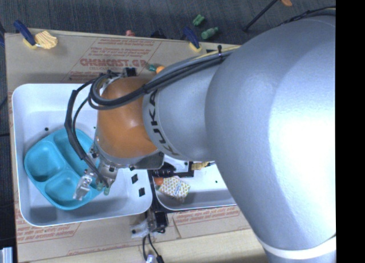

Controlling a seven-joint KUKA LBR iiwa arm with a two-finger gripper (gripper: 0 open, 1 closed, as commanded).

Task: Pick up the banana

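Looking down at the bench, I am seeing the arm [251, 125] filling the right half of the frame and reaching across toward the lower left. Its orange band [122, 119] is sitting over the inner edge of the left bin [34, 93], with black cables [85, 99] looping around it. The gripper [90, 186] is hanging low in the left bin, just at the lower right edge of a blue tray [48, 168] — touching it or hovering over it, I cannot tell which. I cannot tell how the gripper is set, nor whether anything is in it; I am not making out a banana anywhere. In the right bin [197, 202], at the lower middle of the frame, a small orange-and-white object [173, 187] is lying near the dividing wall, partly under the arm. Cardboard [114, 56] is lining the bench beyond the bins.
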